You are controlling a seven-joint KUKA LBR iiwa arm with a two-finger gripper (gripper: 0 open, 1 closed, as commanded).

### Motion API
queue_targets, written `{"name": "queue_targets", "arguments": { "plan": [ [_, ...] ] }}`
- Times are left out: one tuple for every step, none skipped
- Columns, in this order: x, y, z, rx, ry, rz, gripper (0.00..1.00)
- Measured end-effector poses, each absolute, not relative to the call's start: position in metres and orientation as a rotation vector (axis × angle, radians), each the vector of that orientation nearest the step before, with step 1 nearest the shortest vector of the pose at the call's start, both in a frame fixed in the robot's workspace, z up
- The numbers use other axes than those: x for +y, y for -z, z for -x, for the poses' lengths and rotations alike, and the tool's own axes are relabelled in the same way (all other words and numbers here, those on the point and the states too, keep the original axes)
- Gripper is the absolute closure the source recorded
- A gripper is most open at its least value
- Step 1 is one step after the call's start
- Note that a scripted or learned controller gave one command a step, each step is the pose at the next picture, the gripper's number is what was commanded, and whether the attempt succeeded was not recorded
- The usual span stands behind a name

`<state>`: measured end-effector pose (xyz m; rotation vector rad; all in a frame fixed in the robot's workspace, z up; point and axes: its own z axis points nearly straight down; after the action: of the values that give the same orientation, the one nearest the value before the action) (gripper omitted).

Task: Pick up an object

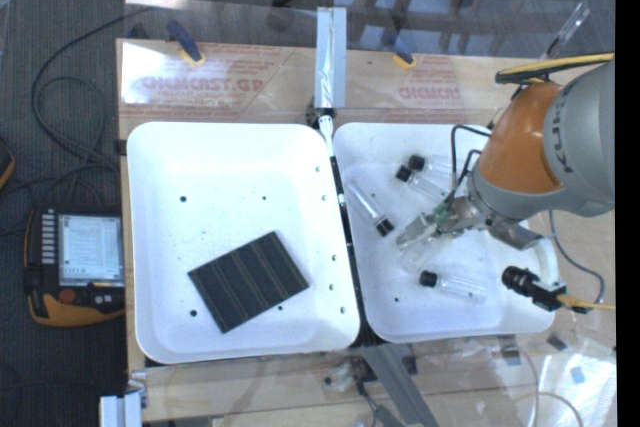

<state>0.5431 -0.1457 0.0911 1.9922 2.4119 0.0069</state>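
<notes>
So far: nothing is lifted; every object lies on a bin floor, so the pick is not yet done.
Arm: reaches in from the right, low over the right bin, its orange band above the wrist.
Gripper: down among the vials near the middle of the right bin; whether it is open or closed, and whether it has anything, I cannot tell from this slant.
Left to do: judging by the pose, close on a vial and raise it clear of the bin.
Left bin: holds one dark ribbed pad, lying flat and askew toward the front.
Right bin: holds several clear vials with black caps.
Top vial: near the back, apart from the gripper.
Middle vial: just left of the gripper, cap end toward the front.
Front vial: lying flat in front of the gripper, cap to the left.
Likely target: a vial close by the gripper; which one I cannot tell.
Beside the bench: a pendant on the floor at the left.
</notes>
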Motion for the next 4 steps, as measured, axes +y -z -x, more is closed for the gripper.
{"name": "queue_targets", "arguments": {
  "plan": [
    [-0.112, -0.090, -0.595, 2.408, -0.008, -1.995, 0.00],
    [-0.112, -0.124, -0.660, 2.536, 0.038, -1.897, 0.00],
    [-0.127, -0.090, -0.595, 2.567, -0.006, -1.794, 0.00],
    [-0.108, -0.091, -0.499, 2.679, -0.008, -1.617, 0.00]
  ]
}}
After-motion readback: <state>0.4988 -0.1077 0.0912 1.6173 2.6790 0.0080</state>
